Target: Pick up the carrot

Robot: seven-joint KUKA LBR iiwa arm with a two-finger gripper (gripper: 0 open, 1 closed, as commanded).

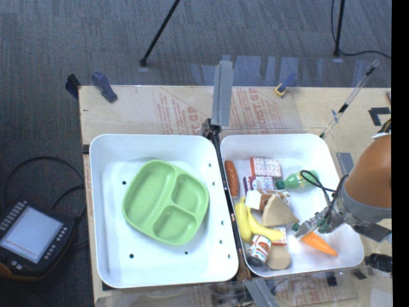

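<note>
Just below and right of the pincer point(314, 226), touching its tip: carrot point(319, 244), lying in the right bin point(319, 142). Likely light, stiff, smooth, tapering; thick end is looking the best hold. Pincer's opening: cannot tell. Left of it, small can point(258, 250) and cartons point(264, 167) are showing labels too small to read.

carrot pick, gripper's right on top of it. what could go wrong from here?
1. The carrot is a tapered cone lying flat near the right bin's outer wall, so it may squirt out as the gripper closes.
2. The gripper sits close to the bread slice and banana pile; a small offset could nudge them.
3. The near bin wall leaves little room on the carrot's tip side.
</note>
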